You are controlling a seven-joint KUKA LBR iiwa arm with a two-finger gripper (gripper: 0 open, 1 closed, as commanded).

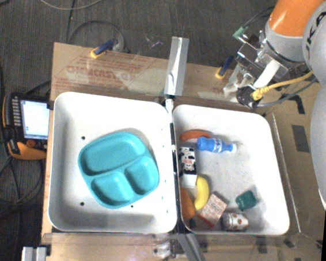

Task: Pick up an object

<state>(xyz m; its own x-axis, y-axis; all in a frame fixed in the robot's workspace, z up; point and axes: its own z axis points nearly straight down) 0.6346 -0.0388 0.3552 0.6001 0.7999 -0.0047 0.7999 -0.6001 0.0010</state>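
The pick has not begun, I judge. The arm's gripper [244, 83] hangs above the far rim of the right white bin [275, 168], and I cannot tell its state. The small clear plastic bottle with blue cap [214, 145], the yellow banana [201, 192] and the other items lie in that bin.

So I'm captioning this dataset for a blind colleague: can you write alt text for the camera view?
A grey robot arm with an orange band holds its gripper above the bench, behind the right bin, which holds a blue bottle, a banana, a can and other small items. The left bin holds a turquoise divided tray.
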